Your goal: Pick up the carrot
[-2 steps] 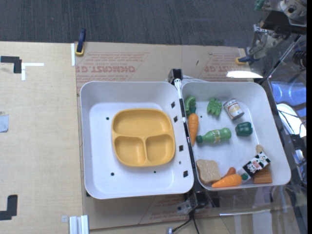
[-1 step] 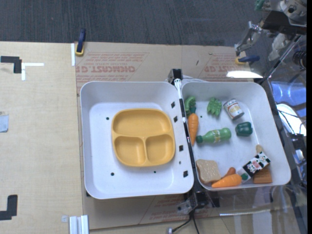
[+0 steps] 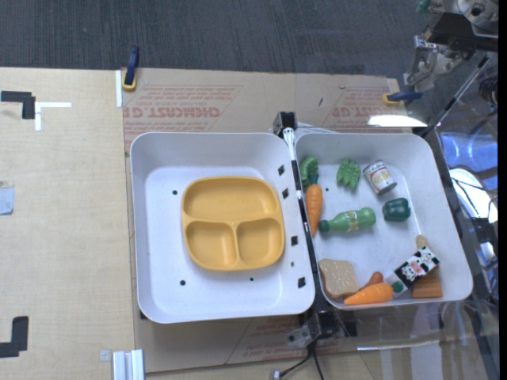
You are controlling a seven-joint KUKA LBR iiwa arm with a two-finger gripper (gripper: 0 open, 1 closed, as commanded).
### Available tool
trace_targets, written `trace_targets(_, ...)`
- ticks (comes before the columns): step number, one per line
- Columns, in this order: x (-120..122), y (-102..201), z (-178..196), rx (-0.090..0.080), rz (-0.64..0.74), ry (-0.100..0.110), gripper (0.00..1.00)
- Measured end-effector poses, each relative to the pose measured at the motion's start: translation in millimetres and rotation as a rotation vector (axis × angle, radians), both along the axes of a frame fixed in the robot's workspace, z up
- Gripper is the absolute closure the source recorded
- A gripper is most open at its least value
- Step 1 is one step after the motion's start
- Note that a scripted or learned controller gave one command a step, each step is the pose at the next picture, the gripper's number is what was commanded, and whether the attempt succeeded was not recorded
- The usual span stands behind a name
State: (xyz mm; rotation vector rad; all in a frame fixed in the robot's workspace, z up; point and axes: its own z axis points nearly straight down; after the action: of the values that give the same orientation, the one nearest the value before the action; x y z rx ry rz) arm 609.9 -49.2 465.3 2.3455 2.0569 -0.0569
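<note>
Left bin [image 3: 150, 236]: yellow three-compartment plate [image 3: 233, 222]. Right bin [image 3: 444, 212]: carrot [image 3: 314, 204], orange with green top, lying lengthwise against the left wall; beside it a green bottle [image 3: 348, 222]. Front edge: bread slice [image 3: 338, 277], second carrot [image 3: 370, 293]. Gripper [image 3: 432, 54] at upper right, well apart; fingers' state cannot be told.

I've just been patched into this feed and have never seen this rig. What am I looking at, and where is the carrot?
One fixed camera looks down at a slant on a bench with two shallow white bins. The left bin holds a yellow divided plate. The right bin holds toy food: a carrot upright against its left wall, a second carrot near the front beside a bread slice, a green bottle, a can, a green pepper and a cow-patterned carton. Nothing here is being held.
</note>
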Motion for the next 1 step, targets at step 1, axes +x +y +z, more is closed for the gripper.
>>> trace_targets(1,0.0,-0.1,-0.1,0.0,0.0,0.0,0.0)
